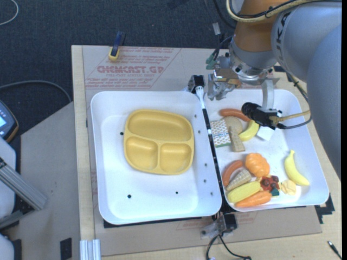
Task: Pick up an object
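My gripper (216, 86) hangs over the far left corner of the right bin (312, 145), above bare white floor close to the wall between the bins. Nothing is visibly held in it. The nearest toy foods are a red sausage (233, 113), a patterned cracker pack (219, 132), a brown wafer (236, 136) and a small yellow banana (249, 130). Nearer the front of the bin lie an orange fruit (256, 164), a larger banana (295, 168), a corn cob (244, 190) and a carrot (253, 200).
The left bin (108, 188) holds a yellow divided plate (159, 142). A blue and yellow clip (115, 46) lies on the cardboard behind the bins. The arm's big grey and orange body (293, 20) fills the upper right.
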Motion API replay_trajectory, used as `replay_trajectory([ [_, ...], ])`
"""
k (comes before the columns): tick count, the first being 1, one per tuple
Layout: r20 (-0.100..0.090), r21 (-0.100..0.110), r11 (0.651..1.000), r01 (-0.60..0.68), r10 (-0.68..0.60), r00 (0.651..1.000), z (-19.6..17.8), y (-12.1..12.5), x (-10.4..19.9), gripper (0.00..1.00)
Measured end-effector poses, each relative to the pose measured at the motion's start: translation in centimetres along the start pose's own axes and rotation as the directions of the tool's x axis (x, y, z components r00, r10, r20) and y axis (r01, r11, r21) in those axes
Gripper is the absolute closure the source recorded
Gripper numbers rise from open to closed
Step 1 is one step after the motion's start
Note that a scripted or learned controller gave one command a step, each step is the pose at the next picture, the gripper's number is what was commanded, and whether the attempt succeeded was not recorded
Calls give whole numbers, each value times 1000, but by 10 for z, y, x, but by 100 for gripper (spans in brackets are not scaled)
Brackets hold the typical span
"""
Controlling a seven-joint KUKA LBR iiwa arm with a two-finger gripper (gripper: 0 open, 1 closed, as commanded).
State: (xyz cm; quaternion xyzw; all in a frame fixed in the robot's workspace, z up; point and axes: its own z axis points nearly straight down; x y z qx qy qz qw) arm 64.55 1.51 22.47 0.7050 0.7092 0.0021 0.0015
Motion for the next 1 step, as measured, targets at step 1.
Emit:
replay_trajectory([
  [1, 1, 1, 1000, -3, 3, 1000, -2, 1, 47, 100],
])
